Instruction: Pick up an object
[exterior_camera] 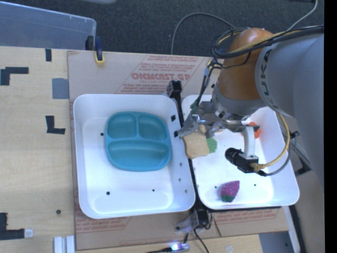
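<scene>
Two white bins, left bin [87, 141] with one blue divided plate [138, 141], right bin [279, 191] with one purple toy [229, 190], pincer [196, 132] over a tan piece [197, 147] beside something green [211, 144], grip unclear, cardboard [152, 75] printed "CHEMCAST".

This is a robotics lab: a grey industrial arm [284, 73] with loose cables reaches over a plywood-topped bench [31, 141] marked with black tape, where two white bins [87, 194] are clamped onto a printed cardboard sheet [147, 75] above dark carpet [210, 4].
</scene>
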Controlling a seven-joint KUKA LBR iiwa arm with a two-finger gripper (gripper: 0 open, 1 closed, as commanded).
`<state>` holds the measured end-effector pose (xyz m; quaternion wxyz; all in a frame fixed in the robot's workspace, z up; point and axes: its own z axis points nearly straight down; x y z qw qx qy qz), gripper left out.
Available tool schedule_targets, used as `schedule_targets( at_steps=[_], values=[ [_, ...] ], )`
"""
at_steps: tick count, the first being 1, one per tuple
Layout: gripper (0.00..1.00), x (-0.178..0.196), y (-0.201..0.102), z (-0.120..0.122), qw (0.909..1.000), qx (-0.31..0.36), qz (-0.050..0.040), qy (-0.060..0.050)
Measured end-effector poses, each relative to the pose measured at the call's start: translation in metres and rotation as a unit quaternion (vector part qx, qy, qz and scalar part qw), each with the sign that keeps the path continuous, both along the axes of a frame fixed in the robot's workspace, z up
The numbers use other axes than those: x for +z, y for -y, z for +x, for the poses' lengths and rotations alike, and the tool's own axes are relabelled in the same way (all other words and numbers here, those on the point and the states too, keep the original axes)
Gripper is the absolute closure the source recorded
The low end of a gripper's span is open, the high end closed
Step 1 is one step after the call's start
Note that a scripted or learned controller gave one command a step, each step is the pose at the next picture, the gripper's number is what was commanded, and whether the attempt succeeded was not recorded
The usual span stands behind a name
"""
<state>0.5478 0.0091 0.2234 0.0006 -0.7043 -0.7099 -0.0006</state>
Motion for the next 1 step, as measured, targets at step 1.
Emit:
schedule_targets(
  at_steps=[1],
  values=[
    [1.00,-0.0075,-0.0512,0.0055,1.0000,-0.001,-0.0008,-0.001]
  ],
)
